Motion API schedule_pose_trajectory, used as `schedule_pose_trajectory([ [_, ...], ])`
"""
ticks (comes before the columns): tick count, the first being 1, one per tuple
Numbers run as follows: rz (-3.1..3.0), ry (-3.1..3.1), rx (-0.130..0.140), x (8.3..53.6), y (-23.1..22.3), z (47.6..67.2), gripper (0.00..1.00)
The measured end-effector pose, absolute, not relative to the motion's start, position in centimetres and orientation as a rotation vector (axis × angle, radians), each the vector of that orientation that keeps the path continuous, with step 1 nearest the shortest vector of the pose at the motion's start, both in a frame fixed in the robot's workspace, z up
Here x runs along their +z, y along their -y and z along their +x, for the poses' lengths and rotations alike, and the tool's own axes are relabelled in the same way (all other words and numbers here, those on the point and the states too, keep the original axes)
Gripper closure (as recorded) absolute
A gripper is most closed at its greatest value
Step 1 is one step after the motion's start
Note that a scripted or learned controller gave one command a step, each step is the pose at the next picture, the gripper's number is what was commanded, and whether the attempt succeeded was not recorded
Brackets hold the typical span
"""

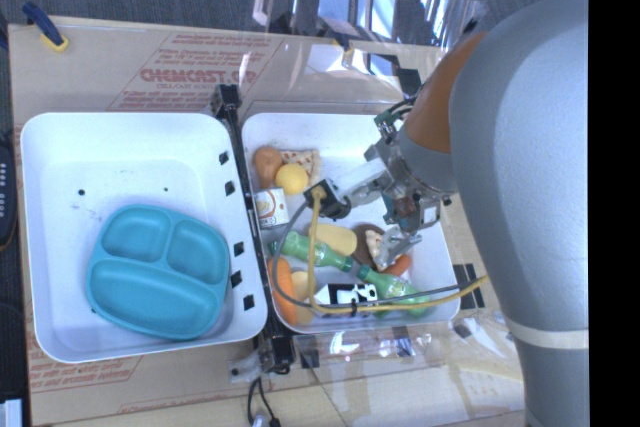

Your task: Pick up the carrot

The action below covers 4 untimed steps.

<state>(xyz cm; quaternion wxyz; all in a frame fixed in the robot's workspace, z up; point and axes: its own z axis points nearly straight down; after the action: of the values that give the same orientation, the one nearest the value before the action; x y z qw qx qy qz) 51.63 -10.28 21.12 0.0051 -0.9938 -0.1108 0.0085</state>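
We see the grey arm (530,165) run off the right and bottom edges of the view, and its bulk hides the right bin's (300,127) far right corner and part of its right wall. The gripper (395,240) hangs over the clutter near the bin's right side, and we cannot tell how its fingers stand. Just under it an orange-red piece (398,265) peeks out, too covered to name. The carrot (285,280) by the bin's near left corner is crossed by a yellow cable (312,245) and partly buried under a green item (320,250). The small can's (268,206) label is too small to read.
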Motion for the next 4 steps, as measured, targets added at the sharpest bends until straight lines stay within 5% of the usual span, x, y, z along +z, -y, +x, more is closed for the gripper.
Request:
schedule_pose_trajectory([
  [1,-3.101,0.495,-0.013,9.4,9.6,50.6,0.00],
  [2,-3.103,0.432,0.003,19.4,3.9,48.7,0.00],
  [3,-3.109,0.402,0.020,19.0,-1.9,47.5,0.00],
  [4,-3.075,0.596,0.020,19.0,0.6,47.5,0.00],
])
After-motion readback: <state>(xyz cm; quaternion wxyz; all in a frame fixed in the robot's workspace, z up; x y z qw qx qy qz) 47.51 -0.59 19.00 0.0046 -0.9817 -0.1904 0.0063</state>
